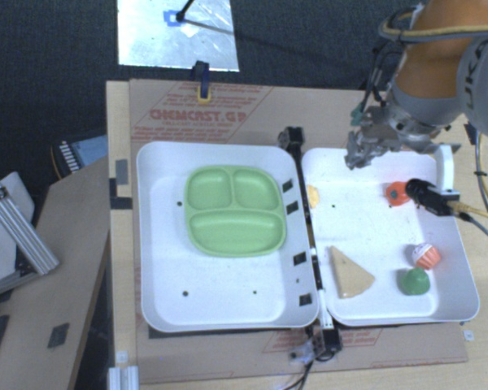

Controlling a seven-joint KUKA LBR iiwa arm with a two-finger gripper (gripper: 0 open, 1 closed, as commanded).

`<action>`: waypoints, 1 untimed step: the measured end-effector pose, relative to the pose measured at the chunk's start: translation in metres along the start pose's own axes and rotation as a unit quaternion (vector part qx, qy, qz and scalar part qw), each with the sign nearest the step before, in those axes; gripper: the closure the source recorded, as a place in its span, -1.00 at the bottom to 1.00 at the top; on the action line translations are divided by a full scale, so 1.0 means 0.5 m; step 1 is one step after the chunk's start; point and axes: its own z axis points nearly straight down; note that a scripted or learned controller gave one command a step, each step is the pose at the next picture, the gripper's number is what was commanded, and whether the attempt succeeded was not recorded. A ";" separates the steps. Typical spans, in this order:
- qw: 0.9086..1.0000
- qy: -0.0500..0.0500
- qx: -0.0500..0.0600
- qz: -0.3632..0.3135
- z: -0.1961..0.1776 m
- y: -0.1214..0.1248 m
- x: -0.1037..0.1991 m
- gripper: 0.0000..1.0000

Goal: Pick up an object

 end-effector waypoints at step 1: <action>1.000 0.000 0.000 0.000 0.002 0.023 0.105 1.00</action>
